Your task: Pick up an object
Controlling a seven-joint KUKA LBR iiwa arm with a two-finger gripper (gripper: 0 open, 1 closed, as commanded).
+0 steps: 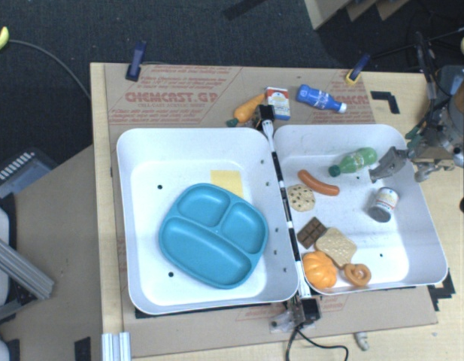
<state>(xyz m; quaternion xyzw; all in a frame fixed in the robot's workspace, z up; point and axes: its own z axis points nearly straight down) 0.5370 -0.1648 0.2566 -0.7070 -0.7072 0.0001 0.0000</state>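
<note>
Looking down on two shallow white bins, I see my grey two-finger gripper [401,166] spread wide and holding nothing above the right bin's [423,232] far edge. Just beside it lies a green plastic bottle [354,160]; I judge it light, stiff and slick, best pinched across its round middle. A small silver can [382,203] sits near, an orange-red toy sausage [319,183] beyond. The wall crowds the right side; open floor lies toward the centre
</note>
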